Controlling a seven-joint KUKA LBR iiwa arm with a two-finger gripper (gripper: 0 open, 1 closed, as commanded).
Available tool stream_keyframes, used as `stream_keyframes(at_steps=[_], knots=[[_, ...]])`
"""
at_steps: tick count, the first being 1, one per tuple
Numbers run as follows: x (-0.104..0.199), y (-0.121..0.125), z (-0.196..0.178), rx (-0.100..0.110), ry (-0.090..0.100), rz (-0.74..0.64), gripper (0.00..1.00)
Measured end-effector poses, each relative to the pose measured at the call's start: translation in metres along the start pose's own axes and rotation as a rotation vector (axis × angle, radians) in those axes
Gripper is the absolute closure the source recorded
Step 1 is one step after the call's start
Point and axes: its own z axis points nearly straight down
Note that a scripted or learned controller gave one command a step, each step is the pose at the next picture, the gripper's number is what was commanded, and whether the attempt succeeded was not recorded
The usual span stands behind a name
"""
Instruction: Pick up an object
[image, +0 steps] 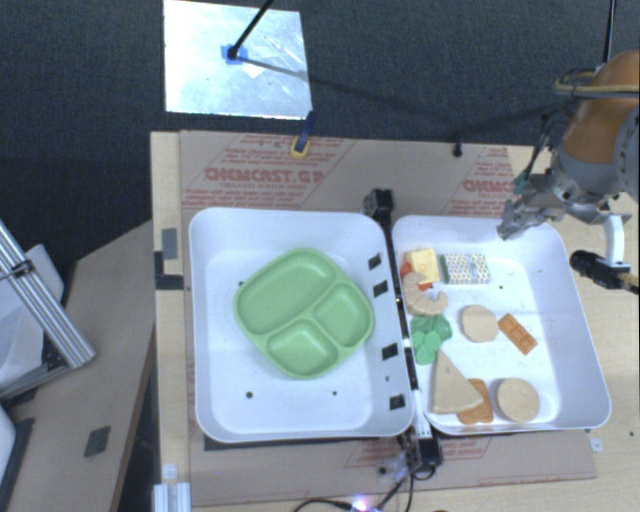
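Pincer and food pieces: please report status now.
Pincer above right bin's far corner, carrying nothing seen. Food pieces lying in bin, untouched. Nothing in the way.

Grey arm (590, 150), orange band above wrist; tool (512, 222) grey, possibly metal.

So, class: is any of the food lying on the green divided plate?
No. The green divided plate sits in the left bin, while the food pieces all lie in the right bin.

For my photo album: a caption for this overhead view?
Robot gripper poised over a bin of toy food, green plate alongside.
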Motion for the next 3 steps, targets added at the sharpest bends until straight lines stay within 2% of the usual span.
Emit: stream_keyframes(at_steps=[1,2,3], knots=[[0.000,0.003,-0.056,0.000,0.000,0.000,1.00],[0.053,-0.010,-0.048,0.008,0.005,-0.002,1.00],[0.104,-0.030,-0.061,0.007,0.004,-0.003,1.00]])
